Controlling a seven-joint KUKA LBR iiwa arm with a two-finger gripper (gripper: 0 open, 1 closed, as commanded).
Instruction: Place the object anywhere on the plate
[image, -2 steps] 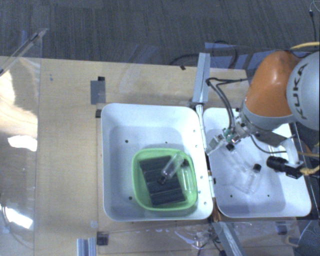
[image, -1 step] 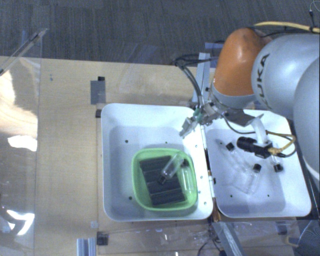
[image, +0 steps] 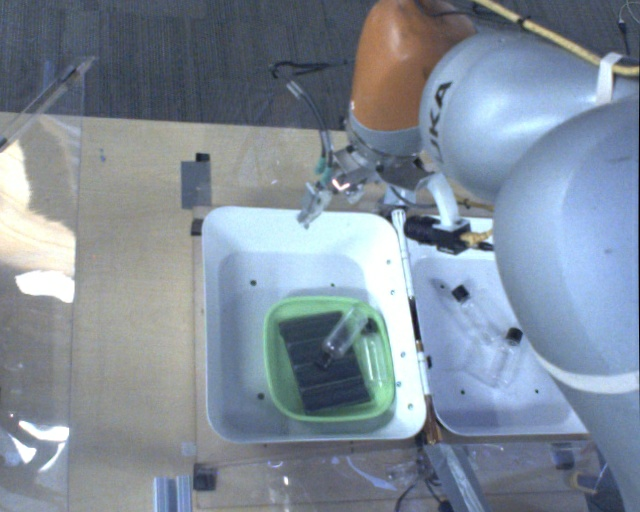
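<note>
Below my gripper (image: 312, 208), toward the near edge of the bench, sits one green plate (image: 280, 372) inside the left bin (image: 225, 330). I count two white bins: that one, beneath and ahead of my fingers, and the right bin (image: 455, 400) off to my arm's side, partly covered by my own grey links. My gripper hangs over the far rim of the left bin, apart from everything in it; one finger shows as a pale, slanted tip. I cannot tell from this angle whether my fingers are spread or closed, and nothing shows between them.

On the plate I count one dark ribbed slab (image: 315, 365), lying flat and turned at a slant, covering most of the plate's floor. On top of that slab lies one clear bottle (image: 343, 333), the task's object: small, see-through, tipped on its side, its dark end pointing toward the middle of the slab. It rests wholly within the plate's rim, well below my gripper.

Over in the right bin I count two small dark caps (image: 459, 293) (image: 513, 336) belonging to clear items whose outlines are too faint to make out.
</note>
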